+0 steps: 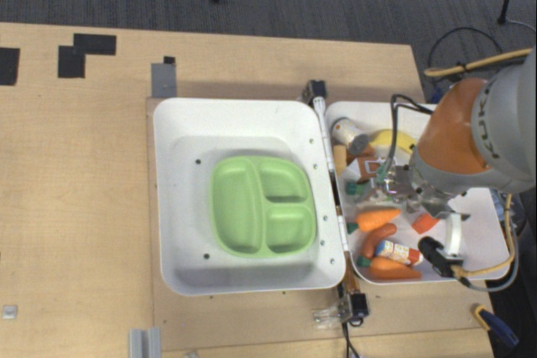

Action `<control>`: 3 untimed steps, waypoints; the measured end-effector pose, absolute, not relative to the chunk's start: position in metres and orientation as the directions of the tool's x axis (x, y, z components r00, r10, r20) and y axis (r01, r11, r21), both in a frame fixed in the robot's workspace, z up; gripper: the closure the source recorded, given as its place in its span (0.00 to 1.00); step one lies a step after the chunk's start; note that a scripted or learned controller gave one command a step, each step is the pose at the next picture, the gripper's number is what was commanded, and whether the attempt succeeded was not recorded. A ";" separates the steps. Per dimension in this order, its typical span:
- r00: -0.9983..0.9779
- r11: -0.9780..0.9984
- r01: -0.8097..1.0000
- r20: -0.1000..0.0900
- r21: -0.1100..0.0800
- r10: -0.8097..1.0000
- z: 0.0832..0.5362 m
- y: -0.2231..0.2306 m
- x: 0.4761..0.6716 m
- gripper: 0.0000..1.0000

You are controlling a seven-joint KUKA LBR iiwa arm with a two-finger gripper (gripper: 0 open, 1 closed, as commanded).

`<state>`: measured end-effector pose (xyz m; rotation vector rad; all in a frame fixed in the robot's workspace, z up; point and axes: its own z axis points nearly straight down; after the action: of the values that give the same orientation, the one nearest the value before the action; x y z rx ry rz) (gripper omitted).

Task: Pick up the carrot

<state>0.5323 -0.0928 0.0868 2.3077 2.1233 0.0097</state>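
Seen from above, the arm (470,138) hangs over the right bin (495,247), its gripper (394,184) just above the carrot (376,220) lying among clutter. The left bin (176,180) holds a green tray (260,205).

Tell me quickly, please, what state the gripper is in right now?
Gripper: cannot be told; it hangs over the right bin, just above the carrot.

The grey arm (482,138) reaches over the right bin (491,243), above a jumble of small items. A carrot (376,220) lies there beside its wrist. In the left bin (180,147) sits a green divided plate (262,205).
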 end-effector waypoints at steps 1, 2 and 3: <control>0.207 -0.207 0.978 0.000 0.013 0.978 0.087 -0.085 0.490 0.00; 0.683 -0.683 0.730 0.007 0.007 0.730 0.087 -0.092 0.490 0.00; 0.837 -0.837 0.548 0.001 0.001 0.548 0.086 -0.086 0.531 0.00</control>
<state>0.5307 -0.0857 0.0859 3.0099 0.8979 0.0024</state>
